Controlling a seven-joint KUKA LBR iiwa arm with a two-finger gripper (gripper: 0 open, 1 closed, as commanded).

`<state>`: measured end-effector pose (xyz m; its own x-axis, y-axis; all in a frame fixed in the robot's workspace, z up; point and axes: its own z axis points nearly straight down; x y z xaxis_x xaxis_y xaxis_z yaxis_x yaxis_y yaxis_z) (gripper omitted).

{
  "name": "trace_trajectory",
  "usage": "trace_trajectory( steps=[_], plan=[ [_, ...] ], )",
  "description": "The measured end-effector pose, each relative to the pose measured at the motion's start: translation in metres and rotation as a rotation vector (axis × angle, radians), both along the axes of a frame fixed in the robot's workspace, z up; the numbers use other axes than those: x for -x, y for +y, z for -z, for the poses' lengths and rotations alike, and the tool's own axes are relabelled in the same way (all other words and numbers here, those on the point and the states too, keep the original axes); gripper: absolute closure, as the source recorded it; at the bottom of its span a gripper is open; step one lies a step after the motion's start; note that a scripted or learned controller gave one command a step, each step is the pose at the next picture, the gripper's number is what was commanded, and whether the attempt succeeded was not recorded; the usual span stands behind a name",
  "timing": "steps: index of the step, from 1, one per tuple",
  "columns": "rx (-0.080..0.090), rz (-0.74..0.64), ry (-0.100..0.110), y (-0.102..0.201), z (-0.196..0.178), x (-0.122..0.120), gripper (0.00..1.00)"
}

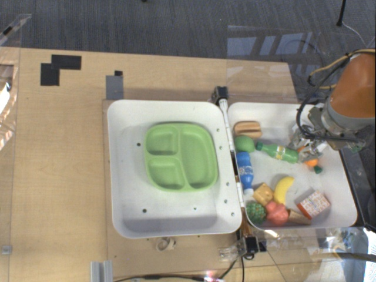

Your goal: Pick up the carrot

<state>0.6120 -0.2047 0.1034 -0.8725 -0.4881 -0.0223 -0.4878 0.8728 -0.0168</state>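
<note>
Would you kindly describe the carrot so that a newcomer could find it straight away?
Look in the right-hand white bin, at its right side, just below the gripper. The carrot lies there, right of the green bottle. It is the small orange piece with a green end, well apart from the yellow banana and the patterned box.

arm (352, 98) over right bin (346, 192) | gripper (305, 143) low beside carrot (313, 160) (orange, by the green bottle (277, 152)) | left bin (123, 157) bears green tray (179, 157)
</note>
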Motion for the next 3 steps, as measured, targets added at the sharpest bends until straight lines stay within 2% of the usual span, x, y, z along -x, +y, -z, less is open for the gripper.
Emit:
trace_trajectory(
  steps=[1, 2, 3],
  plan=[
    [0.009, -0.533, 0.014, 0.003, 0.014, 0.046, 1.0],
    [0.012, -0.532, 0.0, 0.004, 0.0, 0.042, 1.0],
    [0.005, -0.51, 0.01, 0.072, -0.056, 0.024, 1.0]
  ],
)
